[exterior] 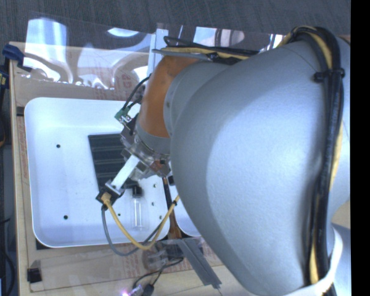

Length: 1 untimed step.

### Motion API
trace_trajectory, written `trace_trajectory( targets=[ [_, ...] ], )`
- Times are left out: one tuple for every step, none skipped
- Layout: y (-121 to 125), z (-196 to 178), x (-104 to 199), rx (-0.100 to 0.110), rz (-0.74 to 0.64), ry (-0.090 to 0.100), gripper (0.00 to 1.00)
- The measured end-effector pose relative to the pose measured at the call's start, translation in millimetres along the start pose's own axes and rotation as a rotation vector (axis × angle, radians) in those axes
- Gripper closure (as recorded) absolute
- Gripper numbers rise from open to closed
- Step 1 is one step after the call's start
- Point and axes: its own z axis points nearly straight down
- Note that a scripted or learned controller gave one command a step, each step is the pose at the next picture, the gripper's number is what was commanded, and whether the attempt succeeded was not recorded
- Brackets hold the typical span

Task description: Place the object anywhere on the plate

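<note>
- The grey arm [259, 165] looms nearest, its gripper [144, 158] low over the left bin [43, 165]. Whether it grasps anything cannot be told.
- A clear tube [137, 213], likely the object, lies by the bin's right edge, off the plate.
- Farther back, the dark ribbed plate [108, 156] looks bare where visible, so placing remains undone.

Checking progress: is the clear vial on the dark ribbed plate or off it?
Off it: the clear vial lies on the white bin floor, beside the dark ribbed plate.
</note>
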Motion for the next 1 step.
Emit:
trace_trajectory(
  targets=[
    [38.6, 0.1, 27.5, 0.000, 0.108, 0.000, 1.00]
  ],
)
